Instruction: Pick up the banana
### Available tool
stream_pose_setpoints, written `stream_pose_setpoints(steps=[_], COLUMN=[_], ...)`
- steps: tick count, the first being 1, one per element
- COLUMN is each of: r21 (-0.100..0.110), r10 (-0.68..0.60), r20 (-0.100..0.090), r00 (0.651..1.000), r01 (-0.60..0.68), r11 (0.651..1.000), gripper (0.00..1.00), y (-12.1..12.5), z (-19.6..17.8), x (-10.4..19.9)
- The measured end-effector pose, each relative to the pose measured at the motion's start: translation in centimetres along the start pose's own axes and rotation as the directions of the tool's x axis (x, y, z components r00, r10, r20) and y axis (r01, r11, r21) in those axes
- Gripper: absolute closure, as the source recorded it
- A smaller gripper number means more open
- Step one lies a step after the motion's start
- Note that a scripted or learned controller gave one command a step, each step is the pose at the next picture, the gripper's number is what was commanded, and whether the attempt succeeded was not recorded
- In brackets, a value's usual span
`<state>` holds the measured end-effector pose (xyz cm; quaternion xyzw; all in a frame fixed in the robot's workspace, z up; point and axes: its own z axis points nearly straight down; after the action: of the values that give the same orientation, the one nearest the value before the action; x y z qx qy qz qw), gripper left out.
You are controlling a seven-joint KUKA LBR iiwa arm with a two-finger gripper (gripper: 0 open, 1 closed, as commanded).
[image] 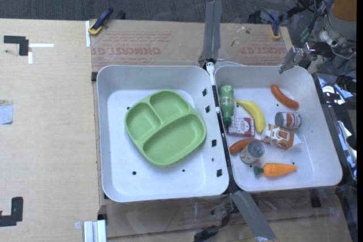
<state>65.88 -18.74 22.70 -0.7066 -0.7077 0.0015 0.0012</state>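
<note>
Red lettering printed upside down on the cardboard sheet (148, 42) beyond the left bin (108, 139) appears to read "CHEMCAST GP"; labels on the packages are illegible.

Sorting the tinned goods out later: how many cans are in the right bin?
2. One can stands right of the banana; another can lies near the carrot. More may hide beneath the cartons.

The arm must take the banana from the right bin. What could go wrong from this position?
1. The banana lies tight among other things: a green bottle on one side and a small carton against its lower end. The fingers may catch or push these instead.
2. The gripper is above the bin's far right corner, so it must travel over the sausage and might bump it.
</note>
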Motion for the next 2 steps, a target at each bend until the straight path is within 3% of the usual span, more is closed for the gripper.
stream_pose_setpoints(steps=[1,2], r21=[0.001,0.002], r10=[-0.045,0.084], r20=[-0.001,0.001], r00=[0.999,0.996], r01=[0.045,-0.084], r11=[0.999,0.996], gripper=[0.0,0.0], y=[-4.6,-4.9], z=[12.1,13.8], x=[5.0,8.8])
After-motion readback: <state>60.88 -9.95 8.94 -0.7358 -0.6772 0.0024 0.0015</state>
